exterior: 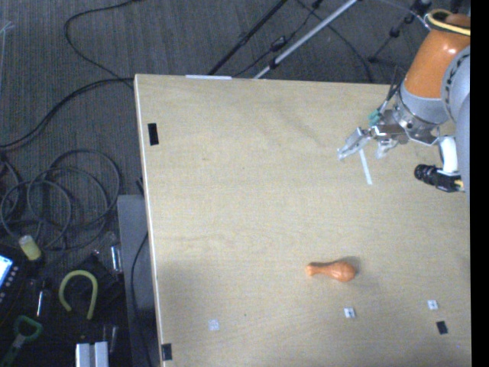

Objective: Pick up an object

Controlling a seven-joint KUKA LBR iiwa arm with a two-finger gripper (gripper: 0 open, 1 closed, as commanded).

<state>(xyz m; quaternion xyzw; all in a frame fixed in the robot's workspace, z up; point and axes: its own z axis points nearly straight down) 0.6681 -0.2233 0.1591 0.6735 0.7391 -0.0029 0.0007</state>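
A small orange, pear-shaped object (pixel 333 271) lies on its side on the pale wooden bench top (pixel 244 205), in the lower right part. My gripper (pixel 356 165) hangs over the upper right of the bench, well above and slightly right of the orange object in the picture. Its two pale fingers (pixel 348 148) are spread apart with nothing between them. The grey wrist with its orange band (pixel 434 60) enters from the right edge.
Small white tags (pixel 349 312) and black marks (pixel 153 134) dot the bench surface. Off the bench's left edge, cables (pixel 61 197) and tools lie on the dark floor. Tripod legs (pixel 321 17) cross the floor beyond the far edge.
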